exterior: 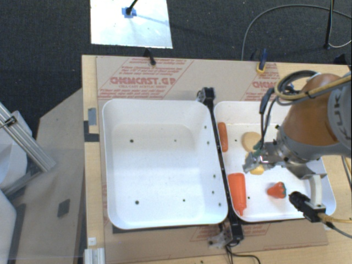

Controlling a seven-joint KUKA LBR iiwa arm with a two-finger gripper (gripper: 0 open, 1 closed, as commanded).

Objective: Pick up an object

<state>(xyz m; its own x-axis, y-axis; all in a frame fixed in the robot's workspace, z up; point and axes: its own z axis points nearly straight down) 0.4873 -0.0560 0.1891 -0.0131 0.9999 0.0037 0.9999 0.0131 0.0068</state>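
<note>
My gripper (254, 162) hangs low over the middle of the right bin (325, 194), directly over a small yellow object (258, 170) that peeks out beneath it. Whether it touches that object I cannot tell. A tan rounded object (250, 141) lies just behind the gripper. A red strawberry-like piece (276, 190) rests to the front right of it. Two orange carrot-like pieces lie along the bin's left wall, one at the back (222, 136) and a larger one at the front (237, 192).
The left bin (118, 114) sits beside the right one, with a black divider clamp (207, 95) at their shared rim. The arm's orange band (311, 114) and cables cover the right bin's back right part. A black fitting (302, 205) sits at the front right rim.
</note>
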